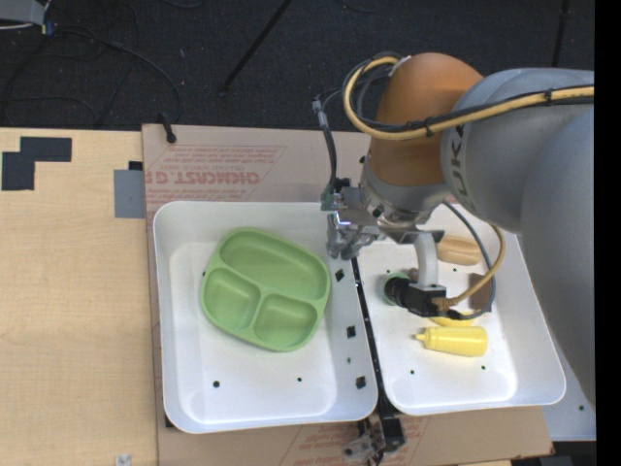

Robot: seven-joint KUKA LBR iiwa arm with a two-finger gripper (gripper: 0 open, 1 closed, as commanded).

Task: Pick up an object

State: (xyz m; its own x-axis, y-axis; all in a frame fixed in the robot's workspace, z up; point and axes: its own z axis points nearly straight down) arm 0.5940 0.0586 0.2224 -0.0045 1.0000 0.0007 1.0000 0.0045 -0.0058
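Though the end effector's (343,243) state is unclear, the green plate (264,287) has three compartments.

Green three-compartment plate (264,287): lies flat, open side up, turned askew, mid left bin (223,406). Yellow squeeze bottle (454,339): lies on its side in the right bin (505,382), nozzle toward the left bin. Tan rounded object (460,251): right bin, far side, partly hidden.
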